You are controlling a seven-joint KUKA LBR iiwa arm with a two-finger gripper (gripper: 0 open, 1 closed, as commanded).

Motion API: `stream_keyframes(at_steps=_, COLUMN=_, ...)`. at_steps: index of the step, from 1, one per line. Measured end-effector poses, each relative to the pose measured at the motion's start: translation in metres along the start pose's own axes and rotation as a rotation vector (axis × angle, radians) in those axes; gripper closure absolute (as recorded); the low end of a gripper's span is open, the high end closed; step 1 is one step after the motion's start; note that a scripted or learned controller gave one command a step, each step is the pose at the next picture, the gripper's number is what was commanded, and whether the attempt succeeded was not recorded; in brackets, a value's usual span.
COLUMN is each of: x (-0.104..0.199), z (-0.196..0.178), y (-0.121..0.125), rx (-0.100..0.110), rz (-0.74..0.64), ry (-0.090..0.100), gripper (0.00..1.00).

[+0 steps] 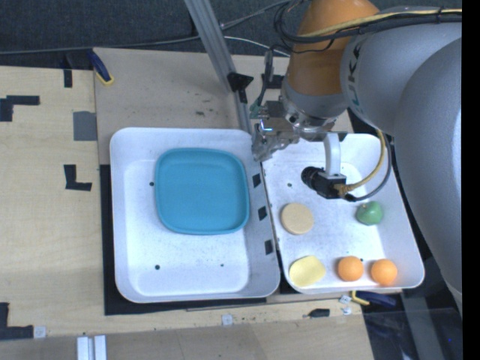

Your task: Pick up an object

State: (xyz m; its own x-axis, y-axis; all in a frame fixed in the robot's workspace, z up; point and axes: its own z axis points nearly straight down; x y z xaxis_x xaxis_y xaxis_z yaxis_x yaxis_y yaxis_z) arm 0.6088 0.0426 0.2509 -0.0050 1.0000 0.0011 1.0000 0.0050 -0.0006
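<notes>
The right bin (390,242) holds several small objects: a tan round disc (297,219), a pale yellow lump (307,270), two orange balls (349,268) (383,271) and a green ball (369,213). My gripper (272,137) hangs under the orange-banded wrist at the far end of the divider between the bins, above the right bin's far left corner. It is well away from the objects, and the tan disc is the closest. A black fitting (322,181) with a yellow cable hangs from the wrist over the bin floor.
A square blue plate (201,190) lies in the left bin (135,223). A slanted metal post (214,36) rises behind the bins. The grey arm covers the right bin's far right side.
</notes>
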Motion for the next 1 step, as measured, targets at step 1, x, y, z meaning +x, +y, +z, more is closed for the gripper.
stream_keyframes(at_steps=1, x=0.0497, z=0.0008, y=0.0094, rx=0.0, rz=0.001, ry=0.0, gripper=1.0)
